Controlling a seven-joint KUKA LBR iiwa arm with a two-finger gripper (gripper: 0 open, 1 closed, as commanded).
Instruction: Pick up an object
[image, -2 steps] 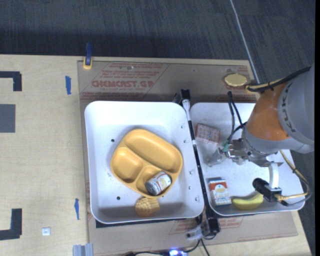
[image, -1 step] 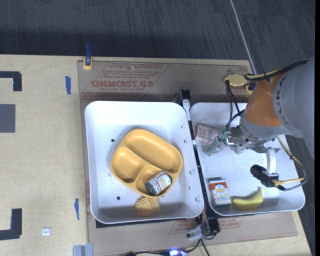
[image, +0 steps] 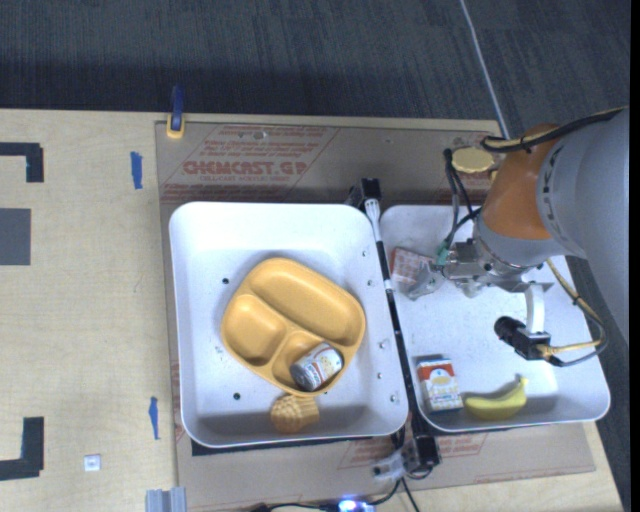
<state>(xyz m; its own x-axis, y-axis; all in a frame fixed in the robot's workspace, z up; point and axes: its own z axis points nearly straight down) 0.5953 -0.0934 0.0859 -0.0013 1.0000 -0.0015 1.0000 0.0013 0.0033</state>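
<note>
We scan from the left: the left bin (image: 190, 300) holds a yellow tray (image: 275, 305) with a can (image: 318, 368) lying in its lower compartment, and a waffle-like toy (image: 295, 411) just below the tray. The right bin (image: 590, 395) holds a packet (image: 407, 265) near its upper left, a small box (image: 438, 385) and a banana (image: 497, 399) side by side at the front. The gripper (image: 432, 277) hangs low just beside the packet, which looks flat, crinkly, reddish-white; we cannot tell if they touch. We cannot tell its grip state. We judge the pick not done: nothing is lifted, so grasp and raise remain.
</note>
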